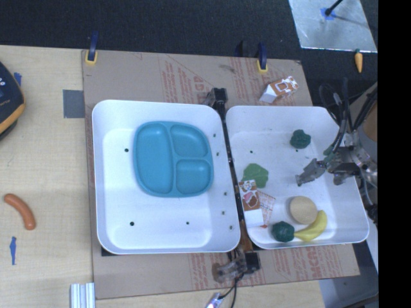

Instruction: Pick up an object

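Observation:
The right bin (pixel 334 124) holds several small things: a dark green lump (pixel 300 139) at the back, a light green leafy piece (pixel 255 173), a small printed carton (pixel 250 196), a beige round bun (pixel 302 209), a yellow banana (pixel 313 227) and another dark green piece (pixel 282 231) at the front. My gripper (pixel 321 176) hangs over the right side of this bin, just behind the bun. It is open, its fingers spread with nothing between them.
In the left bin (pixel 109 230) lies a blue divided plate (pixel 173 158). A small carton (pixel 279 88) rests on the cardboard behind the right bin. A sausage (pixel 20 210) lies on the bench far left, near a black-and-yellow device (pixel 8 101).

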Tool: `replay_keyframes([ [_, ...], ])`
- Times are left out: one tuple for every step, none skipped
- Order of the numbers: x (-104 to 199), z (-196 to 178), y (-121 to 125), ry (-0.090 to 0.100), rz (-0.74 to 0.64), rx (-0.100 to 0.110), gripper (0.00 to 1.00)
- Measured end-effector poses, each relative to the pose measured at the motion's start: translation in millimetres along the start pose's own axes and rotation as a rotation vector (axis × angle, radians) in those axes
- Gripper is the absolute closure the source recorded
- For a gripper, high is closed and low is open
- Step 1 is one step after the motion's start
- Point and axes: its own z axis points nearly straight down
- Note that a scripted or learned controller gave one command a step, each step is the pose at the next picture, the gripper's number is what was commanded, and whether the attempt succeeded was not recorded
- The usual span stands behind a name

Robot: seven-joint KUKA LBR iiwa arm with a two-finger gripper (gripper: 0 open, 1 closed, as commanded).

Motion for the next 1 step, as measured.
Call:
replay_keyframes([
  [89.8, 25.0, -14.6, -0.001, -0.003, 0.001, 0.00],
])
